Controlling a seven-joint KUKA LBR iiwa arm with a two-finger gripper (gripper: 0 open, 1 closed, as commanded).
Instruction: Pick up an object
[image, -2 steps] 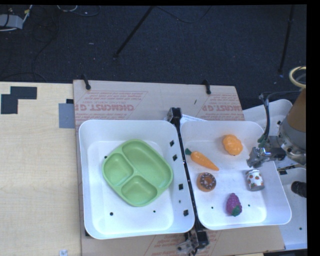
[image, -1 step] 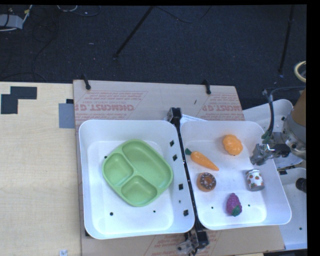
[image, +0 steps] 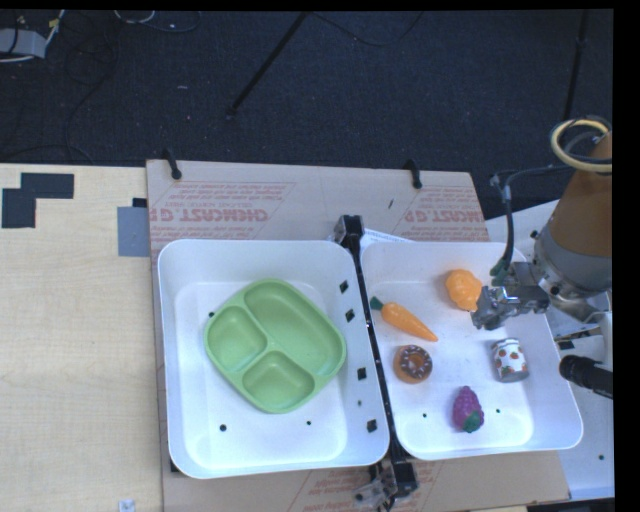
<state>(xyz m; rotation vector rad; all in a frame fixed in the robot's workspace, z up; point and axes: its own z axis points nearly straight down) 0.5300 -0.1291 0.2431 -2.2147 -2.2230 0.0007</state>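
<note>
1. Left bin (image: 190, 300): green divided plate (image: 275, 343).
2. Right bin (image: 545, 420): toy carrot (image: 407, 319), donut (image: 412, 363), grape bunch (image: 467, 408), orange fruit (image: 463, 288), small jar (image: 509, 360).
3. Gripper (image: 490, 306) beside the orange fruit; finger opening cannot be told; nothing visibly lifted, so the pick looks undone.

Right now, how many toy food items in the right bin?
4: orange fruit by the gripper, carrot left of it, donut mid-bin, grapes near the front. The gripper may hide more.
</note>
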